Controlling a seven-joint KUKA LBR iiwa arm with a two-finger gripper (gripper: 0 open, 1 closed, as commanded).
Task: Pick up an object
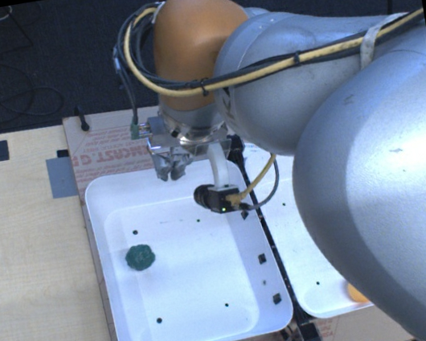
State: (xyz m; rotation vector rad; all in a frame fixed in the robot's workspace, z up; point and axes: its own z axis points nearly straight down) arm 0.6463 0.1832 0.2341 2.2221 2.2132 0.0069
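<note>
The gripper, its finger state indeterminable, hung over the left bin, approach pending; the next move required travel to the green object.

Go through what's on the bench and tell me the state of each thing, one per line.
Green ball: lying loose on the floor of the left bin, near its left wall, nothing touching it.
Orange object: in the right bin, partly hidden by the arm.
Left bin: flat on the bench, upright.
Gripper: over the left bin's far edge, apart from the ball.
</note>
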